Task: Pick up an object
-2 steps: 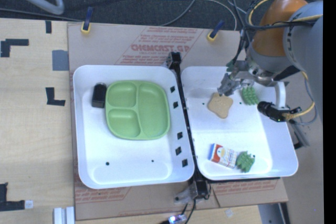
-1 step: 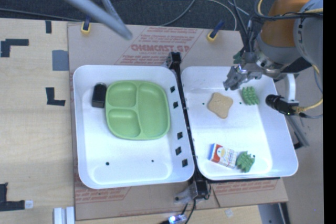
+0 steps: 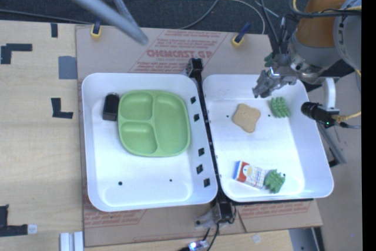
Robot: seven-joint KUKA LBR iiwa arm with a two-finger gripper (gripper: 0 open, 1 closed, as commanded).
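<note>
In the right bin [image 3: 305,144], nearest at 6 o'clock, a small carton [image 3: 248,174] touches a green toy [image 3: 274,180]. At centre lies the tan bread piece [image 3: 245,117], likely light, stiff foam, best pinched across its narrow width; its long axis runs 11 to 5 o'clock. At 12 o'clock hovers the hand [image 3: 262,86]; whether its grip is apart or together, I cannot tell.
</note>
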